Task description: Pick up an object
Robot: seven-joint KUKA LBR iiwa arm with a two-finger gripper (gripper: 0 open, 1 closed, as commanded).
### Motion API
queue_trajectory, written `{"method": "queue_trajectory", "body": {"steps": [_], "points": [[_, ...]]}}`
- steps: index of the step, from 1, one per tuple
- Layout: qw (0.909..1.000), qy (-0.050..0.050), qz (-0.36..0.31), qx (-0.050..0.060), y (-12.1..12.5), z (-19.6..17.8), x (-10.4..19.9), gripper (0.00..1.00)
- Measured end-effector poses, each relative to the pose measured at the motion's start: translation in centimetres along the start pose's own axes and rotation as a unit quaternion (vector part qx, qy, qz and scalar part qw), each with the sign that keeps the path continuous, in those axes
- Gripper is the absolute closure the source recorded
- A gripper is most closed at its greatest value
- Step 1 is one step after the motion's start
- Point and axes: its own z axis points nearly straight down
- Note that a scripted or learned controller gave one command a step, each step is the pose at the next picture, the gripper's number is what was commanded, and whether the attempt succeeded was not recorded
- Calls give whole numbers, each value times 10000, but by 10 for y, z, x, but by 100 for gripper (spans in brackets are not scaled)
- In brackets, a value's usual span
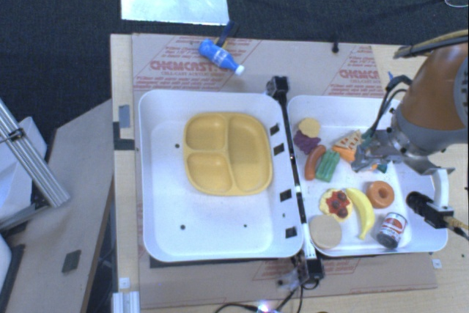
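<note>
We read "CHEMCAST" on the bench sheet [187, 64]; two bins [157, 157]; one tray [227, 154]; the gripper's [366, 157] grip is unclear.

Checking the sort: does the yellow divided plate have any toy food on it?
No, the yellow divided plate lies bare in the left bin.

you see a bulky rounded arm [438, 95], its orange band sitting over a grey wrist section, thin black cables looping beside it, and a dark metal pincer [364, 157] below.
</note>
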Motion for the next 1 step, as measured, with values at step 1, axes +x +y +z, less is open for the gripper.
{"method": "queue_trajectory", "body": {"steps": [1], "points": [[10000,-2,-2,-4,2,-54,0,100]]}}
